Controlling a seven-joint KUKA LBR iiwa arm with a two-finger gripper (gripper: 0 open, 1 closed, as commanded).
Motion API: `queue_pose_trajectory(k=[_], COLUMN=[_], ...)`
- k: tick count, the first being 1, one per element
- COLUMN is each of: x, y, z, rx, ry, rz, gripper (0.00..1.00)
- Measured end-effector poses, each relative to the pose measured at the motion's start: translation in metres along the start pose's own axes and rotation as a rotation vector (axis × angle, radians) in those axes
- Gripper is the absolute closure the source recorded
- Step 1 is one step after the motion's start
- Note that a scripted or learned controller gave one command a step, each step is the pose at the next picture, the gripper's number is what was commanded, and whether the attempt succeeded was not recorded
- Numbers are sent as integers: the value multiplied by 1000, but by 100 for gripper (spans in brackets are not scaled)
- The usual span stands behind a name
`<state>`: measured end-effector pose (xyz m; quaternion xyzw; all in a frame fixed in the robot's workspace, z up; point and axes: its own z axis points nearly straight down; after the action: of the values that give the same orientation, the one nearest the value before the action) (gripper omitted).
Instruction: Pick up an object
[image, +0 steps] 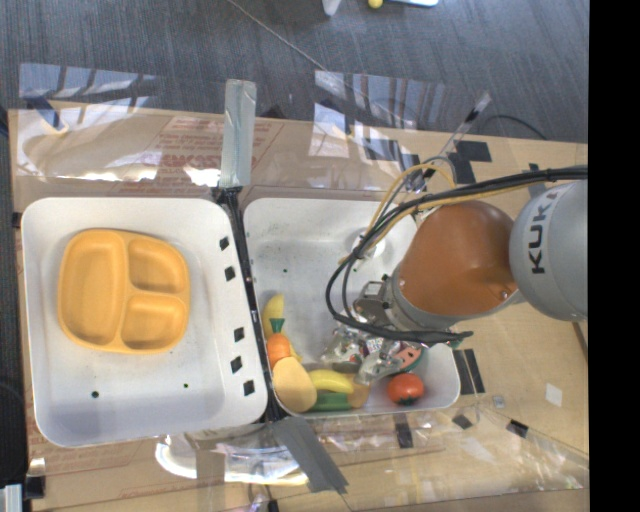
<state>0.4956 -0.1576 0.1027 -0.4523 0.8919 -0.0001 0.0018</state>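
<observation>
In right bin (300, 225), pincer (372, 352) hung low over crowded toy food; grip state could not be told. Tomato (405, 388), banana (332, 381) lay just beside. Risk: tight clutter by wall might cause slipped or double grab.

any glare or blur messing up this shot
Camera view: bright glare streaks on the clear plastic sheeting above the bins; the yellow divided tray and toy tomato are evenly lit and sharp; the gripper sits in shadow under the arm, slightly soft.
</observation>
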Motion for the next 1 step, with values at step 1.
queue_pose_trajectory(k=[1], x=[-24], y=[-58], z=[-115], rx=[7], ry=[-1], rz=[-16], gripper=[100])
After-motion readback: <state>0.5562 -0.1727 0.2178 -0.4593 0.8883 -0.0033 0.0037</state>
